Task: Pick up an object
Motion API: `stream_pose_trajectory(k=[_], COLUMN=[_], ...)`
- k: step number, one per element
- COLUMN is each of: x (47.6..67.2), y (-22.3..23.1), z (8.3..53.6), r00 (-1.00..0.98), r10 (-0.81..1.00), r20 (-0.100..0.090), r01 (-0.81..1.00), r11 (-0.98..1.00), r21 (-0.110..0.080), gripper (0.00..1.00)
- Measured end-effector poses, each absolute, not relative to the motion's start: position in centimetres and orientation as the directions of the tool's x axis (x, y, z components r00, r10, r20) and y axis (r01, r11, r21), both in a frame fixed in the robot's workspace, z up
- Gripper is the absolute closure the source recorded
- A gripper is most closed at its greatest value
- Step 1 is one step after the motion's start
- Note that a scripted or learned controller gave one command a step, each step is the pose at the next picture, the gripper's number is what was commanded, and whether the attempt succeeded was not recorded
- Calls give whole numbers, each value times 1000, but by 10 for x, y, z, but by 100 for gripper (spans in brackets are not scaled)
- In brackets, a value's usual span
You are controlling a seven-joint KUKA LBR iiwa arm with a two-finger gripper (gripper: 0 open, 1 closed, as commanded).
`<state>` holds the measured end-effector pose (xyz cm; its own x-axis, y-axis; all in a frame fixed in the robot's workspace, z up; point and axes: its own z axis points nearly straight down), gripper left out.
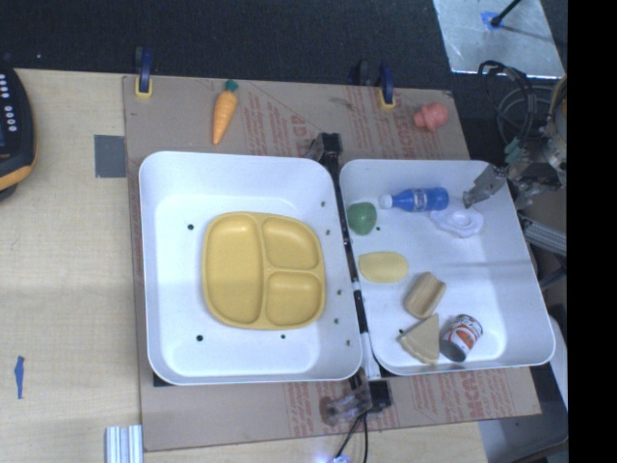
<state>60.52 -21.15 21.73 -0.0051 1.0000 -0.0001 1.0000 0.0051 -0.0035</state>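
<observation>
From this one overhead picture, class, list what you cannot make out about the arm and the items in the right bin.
- Pincer: small and blurred at the right bin's far corner; open or shut is unclear.
- Arm: cut off by the right edge.
- Clear item beside the blue bottle: see-through, so its shape is unclear.
- Can: label too small to read.
</observation>
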Motion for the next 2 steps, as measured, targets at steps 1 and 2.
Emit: stream_pose_trajectory(k=[1,2], x=[535,497], y=[-126,-132], z=[201,121], r00=[-12,-3], r10=[1000,1000], r20=[6,3], r01=[1000,1000], r11=[12,3], r21=[-12,-13], gripper=[0,0])
